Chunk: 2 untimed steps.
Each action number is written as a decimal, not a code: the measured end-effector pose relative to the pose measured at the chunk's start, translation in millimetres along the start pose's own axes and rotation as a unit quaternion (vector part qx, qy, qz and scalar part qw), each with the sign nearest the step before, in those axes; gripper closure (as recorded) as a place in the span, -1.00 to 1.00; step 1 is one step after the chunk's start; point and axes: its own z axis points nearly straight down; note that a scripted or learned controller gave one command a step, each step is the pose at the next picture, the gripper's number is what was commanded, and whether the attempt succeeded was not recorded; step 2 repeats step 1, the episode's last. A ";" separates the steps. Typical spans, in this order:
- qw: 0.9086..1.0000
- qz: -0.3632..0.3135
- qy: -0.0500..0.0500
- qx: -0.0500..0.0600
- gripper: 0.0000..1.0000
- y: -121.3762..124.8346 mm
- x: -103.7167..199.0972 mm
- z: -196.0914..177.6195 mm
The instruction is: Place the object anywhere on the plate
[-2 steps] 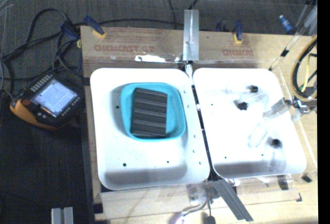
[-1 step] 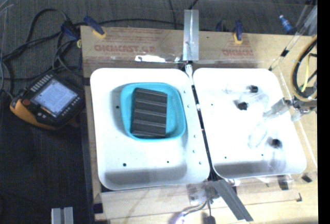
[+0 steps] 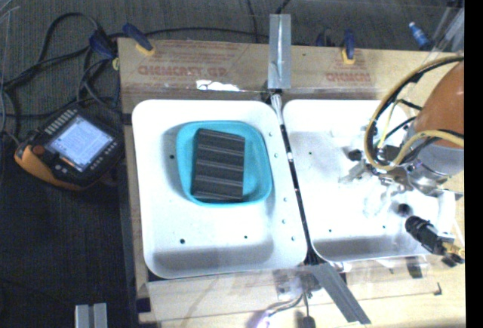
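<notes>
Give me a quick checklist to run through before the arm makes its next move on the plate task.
1. Dark ridged block on the blue plate: ok, it lies wholly within the rim.
2. Plate inside the left bin: ok.
3. Gripper away from the plate: ok, it is over the right bin.
4. Gripper fingers free of any object: cannot tell.
5. Cables near the wrist clear of snagging: cannot tell.

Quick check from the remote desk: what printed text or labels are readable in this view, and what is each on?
Red print on the wooden board behind the left bin: too blurred to read.
Red print on the board behind the right bin, near: too blurred to read.
Screen of the handheld pendant on the floor: lit, text too small to read.
</notes>
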 end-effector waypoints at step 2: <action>0.996 -0.086 -0.001 -0.002 -1.00 35.3 -40.7 -41.8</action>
